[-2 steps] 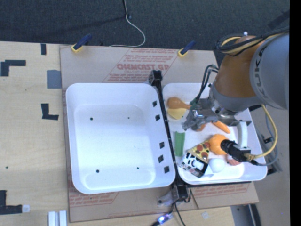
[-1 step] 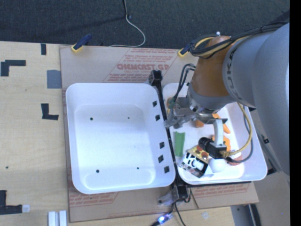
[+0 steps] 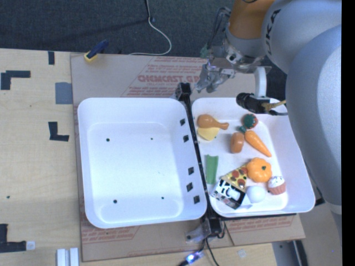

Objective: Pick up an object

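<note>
- The gripper (image 3: 211,85) hung above the far rim of the right bin (image 3: 284,148), at about 11 o'clock from that bin's centre and close to the divider between the two bins. I could not tell from this slanted view whether the jaws were apart or together. Nothing was seen between them.
- Judgement: it was held high and over the rim, clear of the contents, so this read as a pose before descent. No pick had been made.
- Nearest candidate was the toy drumstick (image 3: 211,122), at 10 o'clock in the right bin. It lay across a yellow piece (image 3: 206,134) and touched it, so a grasp there could lift or drag both.
- At 12 to 1 o'clock sat a small red-and-green round toy (image 3: 249,121), with the toy carrot (image 3: 257,141) just below it and a brown oval toy (image 3: 237,142) beside the carrot. They lay close together, which left little room for jaws.
- A green strip (image 3: 211,168) lay flat at 8 o'clock along the divider wall, which I judged hard to get under.
- At 5 to 6 o'clock was a tight cluster of toy pizza slice (image 3: 237,176), orange fruit (image 3: 259,169), black-and-white packet (image 3: 227,192), white ball (image 3: 255,193) and cupcake (image 3: 276,185). Several were touching, likely because they had slid toward the near wall.
- The left bin (image 3: 133,165) lay at 9 o'clock from the right one, and both sat on a cardboard sheet (image 3: 138,73).
</note>
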Available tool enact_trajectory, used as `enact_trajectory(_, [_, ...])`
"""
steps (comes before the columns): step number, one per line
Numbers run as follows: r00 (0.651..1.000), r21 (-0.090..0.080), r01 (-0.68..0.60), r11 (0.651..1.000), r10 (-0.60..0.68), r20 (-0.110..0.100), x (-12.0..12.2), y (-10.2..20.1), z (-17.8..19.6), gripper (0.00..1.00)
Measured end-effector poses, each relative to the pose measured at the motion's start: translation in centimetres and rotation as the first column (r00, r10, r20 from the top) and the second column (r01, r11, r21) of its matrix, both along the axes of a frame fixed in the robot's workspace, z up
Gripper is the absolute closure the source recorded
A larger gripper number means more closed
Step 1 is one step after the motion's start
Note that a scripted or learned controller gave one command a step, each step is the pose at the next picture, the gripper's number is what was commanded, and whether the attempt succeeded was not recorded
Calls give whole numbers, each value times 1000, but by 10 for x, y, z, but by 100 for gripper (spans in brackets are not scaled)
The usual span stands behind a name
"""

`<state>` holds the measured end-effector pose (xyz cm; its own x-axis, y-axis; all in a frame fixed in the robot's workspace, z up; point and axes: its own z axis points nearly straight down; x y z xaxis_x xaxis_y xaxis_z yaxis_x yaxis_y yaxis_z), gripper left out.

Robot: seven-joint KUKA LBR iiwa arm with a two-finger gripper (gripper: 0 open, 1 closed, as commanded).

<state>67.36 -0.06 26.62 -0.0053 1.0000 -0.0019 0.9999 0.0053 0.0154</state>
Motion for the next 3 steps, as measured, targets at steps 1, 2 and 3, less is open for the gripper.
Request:
enact_trajectory(1, [1000, 3, -3, 1000, 3, -21, -7, 79, -65, 100])
enact_trajectory(2, [1000, 2, 4, 1000, -4, -26, -92, 92, -84, 100])
enact_trajectory(3, [1000, 4, -4, 1000, 4, -18, -38, 178, -125, 100])
